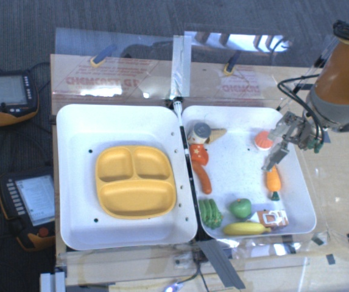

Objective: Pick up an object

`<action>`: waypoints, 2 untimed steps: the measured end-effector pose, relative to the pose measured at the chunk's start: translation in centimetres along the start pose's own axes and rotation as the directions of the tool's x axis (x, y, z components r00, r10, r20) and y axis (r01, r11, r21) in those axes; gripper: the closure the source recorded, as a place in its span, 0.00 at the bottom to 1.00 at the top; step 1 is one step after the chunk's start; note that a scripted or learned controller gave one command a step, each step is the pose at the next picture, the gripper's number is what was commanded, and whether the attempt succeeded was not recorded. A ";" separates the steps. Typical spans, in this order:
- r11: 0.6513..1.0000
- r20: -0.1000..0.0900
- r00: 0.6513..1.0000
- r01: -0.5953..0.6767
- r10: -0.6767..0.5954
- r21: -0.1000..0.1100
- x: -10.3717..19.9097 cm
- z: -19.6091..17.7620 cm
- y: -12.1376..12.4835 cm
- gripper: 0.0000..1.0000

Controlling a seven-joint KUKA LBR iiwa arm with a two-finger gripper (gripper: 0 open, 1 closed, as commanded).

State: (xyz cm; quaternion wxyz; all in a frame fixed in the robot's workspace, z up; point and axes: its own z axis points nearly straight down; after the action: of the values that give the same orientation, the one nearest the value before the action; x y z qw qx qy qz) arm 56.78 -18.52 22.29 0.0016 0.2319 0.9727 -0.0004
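The arm (335, 81) enters from the upper right of the frame, and its gripper (279, 154) hangs over the right side of the right bin (308, 215); whether it is spread or pressed together cannot be told, and nothing shows held in it. It sits between a small round red-orange piece (263, 140) to its upper left and a carrot (273, 181) just below it. Along the bin's left side lie a grey-topped piece (200, 131), a red piece (198, 155) and an orange sausage shape (203, 179). Near the bottom are a green pepper (209, 212), a green apple (241, 208), a banana (246, 228) and a small box (272, 218). The left bin (77, 126) holds a yellow divided tray (136, 181).
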 end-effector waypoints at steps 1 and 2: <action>0.978 -0.003 0.978 -0.211 0.211 0.001 -2.6 12.0 -2.9 0.00; 0.965 0.013 0.965 -0.263 0.263 -0.003 1.1 13.2 -1.8 0.00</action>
State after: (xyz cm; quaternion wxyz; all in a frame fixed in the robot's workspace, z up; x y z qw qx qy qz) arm 55.01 -19.65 9.10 0.0083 0.3590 0.9333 -0.0012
